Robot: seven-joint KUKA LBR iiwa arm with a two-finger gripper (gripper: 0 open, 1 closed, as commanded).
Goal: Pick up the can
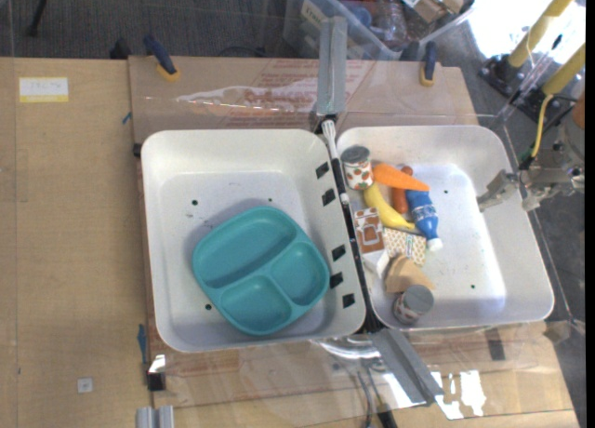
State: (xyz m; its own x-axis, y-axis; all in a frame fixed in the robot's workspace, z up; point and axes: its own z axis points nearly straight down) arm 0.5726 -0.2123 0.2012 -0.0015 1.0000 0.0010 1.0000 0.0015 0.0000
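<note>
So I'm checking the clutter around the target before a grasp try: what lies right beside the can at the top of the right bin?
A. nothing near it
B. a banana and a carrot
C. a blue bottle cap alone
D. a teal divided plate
B: the can stands in the right bin's top left corner, with the banana just below it and the carrot at its right.

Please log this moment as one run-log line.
gripper: above right bin edge | can: far-left corner, not held | teal tray: left bin

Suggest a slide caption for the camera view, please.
Gripper poised over the right bin, apart from the can at its far-left corner; teal plate in left bin.
</note>
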